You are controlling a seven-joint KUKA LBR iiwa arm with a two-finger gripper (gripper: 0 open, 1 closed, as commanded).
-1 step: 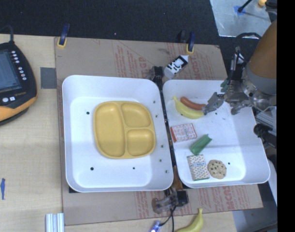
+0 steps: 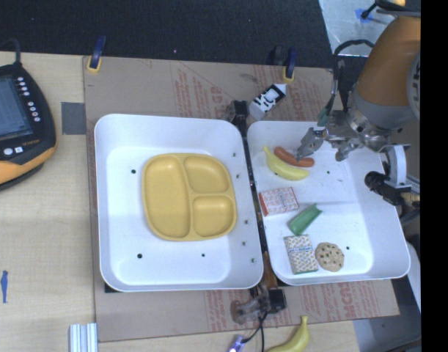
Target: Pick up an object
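While the grey arm reached in from the right, its tool (image 2: 309, 147) hovered over the back of the right bin (image 2: 385, 266), just beside the sausage (image 2: 291, 157) and banana (image 2: 285, 167), likely lined up for a grab. Whether the tool was released or clenched could not be told from this slanted view. The banana lay curved and yellow, with the reddish sausage resting along its upper edge. Nearer the front sat a pink wafer (image 2: 278, 200), a green block (image 2: 304, 218), a cracker packet (image 2: 300, 254) and a cookie (image 2: 329, 256). A yellow divided plate (image 2: 188, 196) filled the left bin (image 2: 121, 262).
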